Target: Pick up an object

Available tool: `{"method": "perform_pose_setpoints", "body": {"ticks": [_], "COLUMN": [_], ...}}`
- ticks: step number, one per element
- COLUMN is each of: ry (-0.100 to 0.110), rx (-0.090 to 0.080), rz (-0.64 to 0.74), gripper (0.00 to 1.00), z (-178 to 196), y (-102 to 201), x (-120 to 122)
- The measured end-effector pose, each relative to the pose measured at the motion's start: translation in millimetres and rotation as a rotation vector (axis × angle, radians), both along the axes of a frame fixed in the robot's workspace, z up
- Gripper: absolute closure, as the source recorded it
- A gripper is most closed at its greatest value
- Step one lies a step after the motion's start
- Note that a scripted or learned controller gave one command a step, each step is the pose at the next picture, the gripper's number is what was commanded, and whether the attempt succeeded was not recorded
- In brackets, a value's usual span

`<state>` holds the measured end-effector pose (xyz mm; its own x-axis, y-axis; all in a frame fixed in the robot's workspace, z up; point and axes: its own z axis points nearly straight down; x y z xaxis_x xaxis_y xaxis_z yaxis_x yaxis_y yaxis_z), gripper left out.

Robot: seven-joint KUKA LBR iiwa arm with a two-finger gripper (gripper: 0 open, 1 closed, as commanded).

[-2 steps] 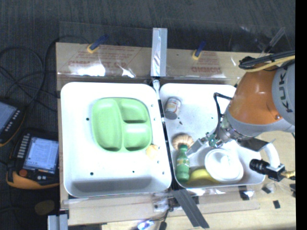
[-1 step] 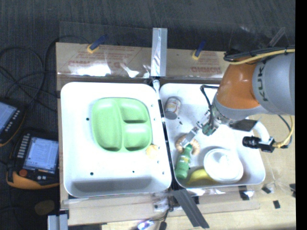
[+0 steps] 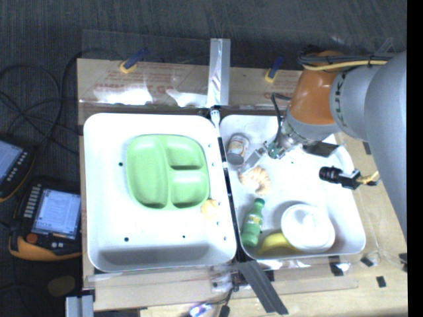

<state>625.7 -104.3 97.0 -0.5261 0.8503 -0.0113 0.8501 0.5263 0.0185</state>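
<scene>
Gripper point(image 3: 274, 148) low in right bin point(image 3: 353, 243), just beside the can point(image 3: 236, 148) and shrimp toy point(image 3: 256, 177). Jaws' state: cannot tell. Best approach: centre over 1 object, descend straight, avoid nudging neighbours.

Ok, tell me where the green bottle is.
The green bottle lies in the right bin, near its front left corner, between the shrimp-like toy behind it and the banana beside it.

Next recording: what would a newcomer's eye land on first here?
Probably the green divided plate in the left bin. Next, the grey arm's gripper low over the right bin, near a small can, with a green bottle and white bowl toward the front.
</scene>
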Motion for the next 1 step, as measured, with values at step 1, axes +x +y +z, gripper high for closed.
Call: {"method": "perform_pose_setpoints", "body": {"ticks": [1], "ry": [0.008], "rx": [-0.005], "rz": [0.019], "gripper": [0.00], "z": [-7.3], "y": [-4.0], "x": [-41.0]}}
